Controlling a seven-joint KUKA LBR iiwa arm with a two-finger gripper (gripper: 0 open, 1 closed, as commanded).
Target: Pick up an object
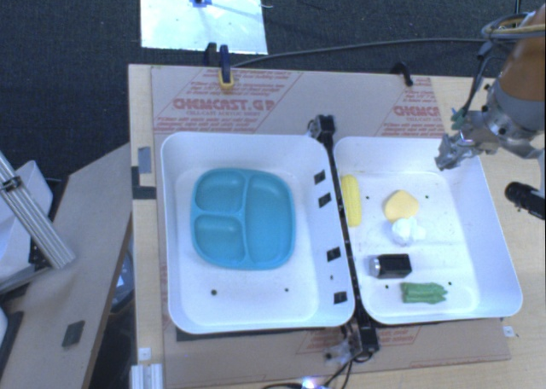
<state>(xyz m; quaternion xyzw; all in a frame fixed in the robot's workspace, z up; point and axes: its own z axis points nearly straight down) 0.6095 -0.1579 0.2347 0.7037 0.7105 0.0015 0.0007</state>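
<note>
Nearest the camera, along the front edge of the right bin (490, 234), a green object (424, 293) is lying flat, and just behind it a small black block (393, 265) with a silvery end is sitting. Further back, a little white lump (407, 229) is resting against a yellow rounded piece (401, 206), the two touching. To their left, a long yellow piece (351, 200) is lying close along the bin's left wall, running front to back.

In the left bin (183, 208), a blue divided plate (244, 217) is sitting about mid-floor, its three compartments facing up. Black clips (325, 200) are lining the seam where the two bins are meeting.

At the far right corner of the right bin, the gripper (450, 157) is hanging over the bin's back edge, well apart from all of the objects. No object is showing between its fingertips; how wide it is set cannot be told from this angle. Above it, the grey arm (516, 114) with its orange band (525, 72) is reaching in from the right.

Beyond the bins, a clamp (224, 66) is gripping the back edge of the bench board (281, 97), and a pale sheet (201, 3) is lying on the dark floor.
</note>
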